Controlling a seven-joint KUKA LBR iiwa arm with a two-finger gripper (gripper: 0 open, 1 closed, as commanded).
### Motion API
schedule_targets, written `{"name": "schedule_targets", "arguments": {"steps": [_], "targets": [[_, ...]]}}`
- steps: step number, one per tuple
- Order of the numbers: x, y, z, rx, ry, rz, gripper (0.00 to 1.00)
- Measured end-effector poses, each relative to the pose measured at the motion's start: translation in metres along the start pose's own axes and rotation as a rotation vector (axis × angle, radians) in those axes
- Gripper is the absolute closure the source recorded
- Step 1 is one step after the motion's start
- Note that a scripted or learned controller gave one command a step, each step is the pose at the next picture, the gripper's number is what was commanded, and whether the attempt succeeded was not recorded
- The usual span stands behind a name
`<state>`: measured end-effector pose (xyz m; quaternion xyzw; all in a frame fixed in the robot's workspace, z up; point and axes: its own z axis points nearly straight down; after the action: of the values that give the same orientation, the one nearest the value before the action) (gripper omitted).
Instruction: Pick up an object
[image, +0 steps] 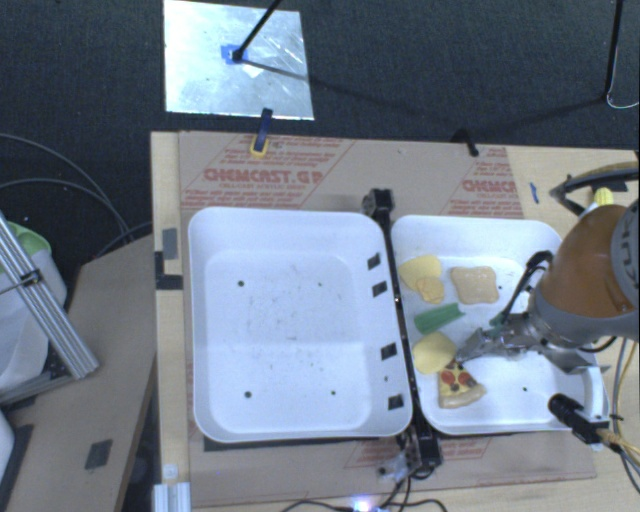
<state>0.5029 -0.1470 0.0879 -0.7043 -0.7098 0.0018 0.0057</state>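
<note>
The right bin (500, 232) holds several toy foods: a yellow piece (423, 277) at the upper left, a tan bread slice (474, 284) beside it, a green piece (438, 318), a round yellow piece (434, 352) and a pizza slice (460, 386) near the front. My gripper (470, 348) reaches in from the right, low over the bin floor, its tip just right of the round yellow piece and above the pizza slice. Nothing shows between its fingers.
The left bin (290, 325) lies beside the right one, parted by a black hinge strip (395, 310). The arm's grey and orange wrist (590, 280) covers the right bin's right side. A cardboard sheet (330, 170) lies under both bins.
</note>
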Motion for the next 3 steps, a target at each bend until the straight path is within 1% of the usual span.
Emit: {"name": "schedule_targets", "arguments": {"steps": [1,2,3], "targets": [[0.085,-0.015,-0.101,-0.020,-0.002,-0.005,0.00],[0.236,0.026,-0.096,-0.016,0.001,-0.013,0.00],[0.303,0.032,0.009,-0.012,-0.004,-0.002,0.00]]}}
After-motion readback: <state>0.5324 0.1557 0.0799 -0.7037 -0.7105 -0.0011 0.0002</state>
